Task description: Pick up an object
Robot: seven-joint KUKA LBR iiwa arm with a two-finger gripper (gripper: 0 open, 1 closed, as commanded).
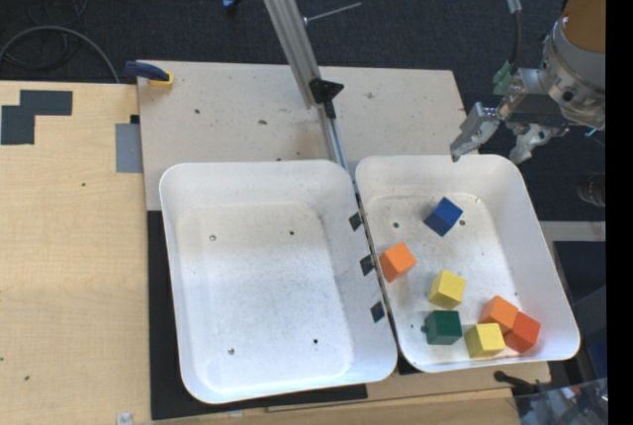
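Nearest the camera, along the front of the right bin [554, 260], a cluster of blocks lies on the white floor: a green block [443, 326], a yellow block [484, 340] just beside it, and two orange-red blocks [512, 322] touching each other at the yellow block's right. Slightly further back sits a second yellow block [447, 289]. An orange block [398, 261] rests near the bin's left wall, and a blue block [444, 215] lies apart from the others toward the back of the bin.

Left of this bin, the left bin [198, 206] shares the bench [227, 112], with its right rim touching the right bin's left rim. A slanted aluminium rail [289, 23] runs from the back of the bench down to the junction of the two bins.

Above the back right corner of the right bin, the gripper [499, 136] hangs from the grey arm [574, 67]. Its two fingers stand well apart, with nothing between them. One fingertip [467, 142] sits over the bin's back rim. No block is touched by the gripper; the blue block is the closest one to it.
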